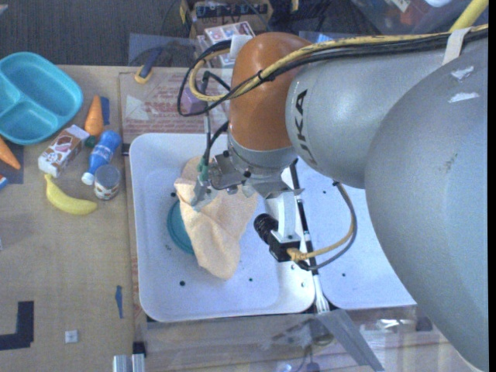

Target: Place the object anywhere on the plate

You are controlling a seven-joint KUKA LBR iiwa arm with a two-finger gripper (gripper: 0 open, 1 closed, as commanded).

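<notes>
Yellow cloth (pixel 215 235) draped over the teal plate (pixel 178 231) by the left bin's (pixel 155 285) left wall, the gripper (pixel 203 194) clamped on its top corner; only release seemed left.

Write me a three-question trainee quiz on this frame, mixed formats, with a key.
1. True or false: the yellow cloth lies partly over the blue plate.
2. Which bin holds the cloth: A the left bin, B the right bin?
3. Fill in: the gripper is over the cloth's ____ edge in the camera view.

Key: 1 true; 2 A; 3 upper.
</notes>
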